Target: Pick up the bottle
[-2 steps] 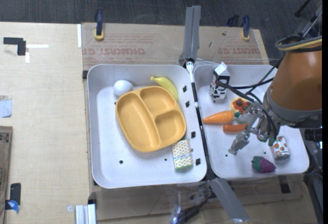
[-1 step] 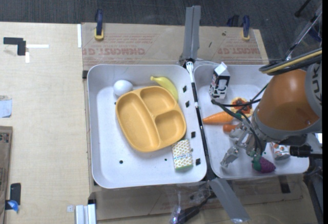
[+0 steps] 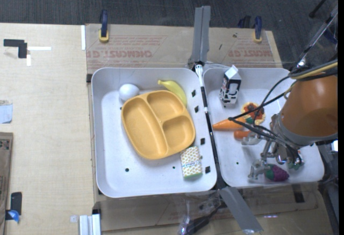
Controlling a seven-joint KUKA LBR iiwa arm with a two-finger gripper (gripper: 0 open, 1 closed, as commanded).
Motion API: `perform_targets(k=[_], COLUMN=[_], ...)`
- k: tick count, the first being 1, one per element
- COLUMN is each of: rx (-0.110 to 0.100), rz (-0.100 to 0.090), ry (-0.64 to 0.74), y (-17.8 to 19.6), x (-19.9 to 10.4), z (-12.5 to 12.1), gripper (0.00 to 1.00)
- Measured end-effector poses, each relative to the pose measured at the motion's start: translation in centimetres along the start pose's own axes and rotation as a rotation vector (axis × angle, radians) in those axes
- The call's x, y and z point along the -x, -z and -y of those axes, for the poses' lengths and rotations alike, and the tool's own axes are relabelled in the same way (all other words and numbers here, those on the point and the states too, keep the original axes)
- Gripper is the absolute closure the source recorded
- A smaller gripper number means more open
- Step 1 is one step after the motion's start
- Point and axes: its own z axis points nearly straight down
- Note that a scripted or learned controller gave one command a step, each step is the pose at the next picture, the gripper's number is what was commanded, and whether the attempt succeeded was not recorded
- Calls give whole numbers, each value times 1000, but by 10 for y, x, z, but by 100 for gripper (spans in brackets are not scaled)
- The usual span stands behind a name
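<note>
Two shallow white bins sit side by side, the left bin (image 3: 102, 137) and the right bin (image 3: 236, 175). Nearest in the right bin, the one gripper (image 3: 262, 168) hangs low over the floor by the front wall, with one purple, green-tipped toy (image 3: 277, 173) just beside it. How far the gripper is open cannot be told, and nothing can be seen held in it. Nearest in the left bin lies one small green-and-white patterned block (image 3: 191, 163), touching the front edge of one yellow divided plate (image 3: 158, 124), which has three compartments.

Farther back in the right bin lie one orange carrot (image 3: 228, 126) and one small orange-and-red toy (image 3: 253, 111), close together. Beyond them one black-and-white carton (image 3: 230, 86) stands upright near the back left corner, well apart from the gripper. It is the only container in view, but I cannot tell whether it is the bottle. At the back of the left bin rest one banana (image 3: 174, 89) and one white egg (image 3: 129, 90), both against the plate's rim. Two blue clamps (image 3: 103, 26) sit farthest away.
</note>
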Motion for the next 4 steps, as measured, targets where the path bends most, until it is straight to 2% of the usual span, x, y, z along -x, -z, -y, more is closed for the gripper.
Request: perform_targets(k=[1,2,3,4], rx=[0,0,0,0], rz=[2,-3,-3,0], ry=[43,-334,-57,-63], y=[171,53,-1,100], x=[33,0,-3,18], z=[37,-1,-27,-118], gripper=[0,0,0,0])
